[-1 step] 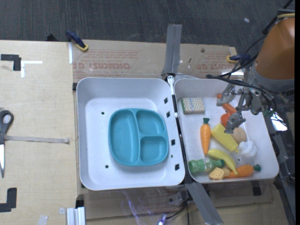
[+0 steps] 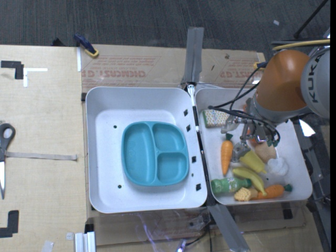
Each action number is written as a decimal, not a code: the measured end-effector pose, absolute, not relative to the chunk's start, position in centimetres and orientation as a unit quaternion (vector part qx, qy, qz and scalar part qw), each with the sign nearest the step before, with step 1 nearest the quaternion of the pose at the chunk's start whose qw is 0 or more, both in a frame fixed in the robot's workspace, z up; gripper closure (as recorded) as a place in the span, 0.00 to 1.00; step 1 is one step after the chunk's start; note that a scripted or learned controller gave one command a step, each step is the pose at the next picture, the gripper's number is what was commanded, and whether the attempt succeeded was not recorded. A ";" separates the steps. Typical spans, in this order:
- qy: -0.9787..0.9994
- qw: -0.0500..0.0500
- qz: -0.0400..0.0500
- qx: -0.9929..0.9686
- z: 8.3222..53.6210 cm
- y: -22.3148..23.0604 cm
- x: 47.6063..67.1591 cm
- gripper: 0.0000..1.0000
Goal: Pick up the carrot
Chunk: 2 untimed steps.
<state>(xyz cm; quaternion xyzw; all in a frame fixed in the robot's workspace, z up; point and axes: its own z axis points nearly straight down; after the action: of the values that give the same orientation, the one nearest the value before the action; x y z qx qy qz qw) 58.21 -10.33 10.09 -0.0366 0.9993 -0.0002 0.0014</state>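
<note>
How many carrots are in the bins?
2: one carrot lies upright-looking near the right bin's left side; another carrot at its front. The arm may hide more.

the arm's gripper (image 2: 242, 140) hangs low in the right bin (image 2: 300, 146), just right of the carrot (image 2: 226, 156), which lies lengthwise with its green top toward the bin's far side. near the carrot lie a banana (image 2: 252, 168), a green bottle (image 2: 229, 185) and a second carrot (image 2: 272, 191) by the near wall. the left bin (image 2: 100, 156) bears a teal divided plate (image 2: 156, 153).

Two white bins (image 2: 94, 156), one teal plate (image 2: 155, 153), two carrots (image 2: 226, 156), two bananas (image 2: 252, 161).
</note>
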 end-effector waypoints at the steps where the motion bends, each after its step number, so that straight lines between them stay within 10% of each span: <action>1: 1.000 0.002 0.000 -0.020 9.3 -9.4 56.7 0.00; 2: 1.000 0.005 -0.001 -0.021 10.3 -9.3 56.9 1.00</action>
<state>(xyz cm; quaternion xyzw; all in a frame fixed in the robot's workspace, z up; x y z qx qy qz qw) 56.93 -9.33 10.29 -0.0207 0.9998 -0.0008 0.0045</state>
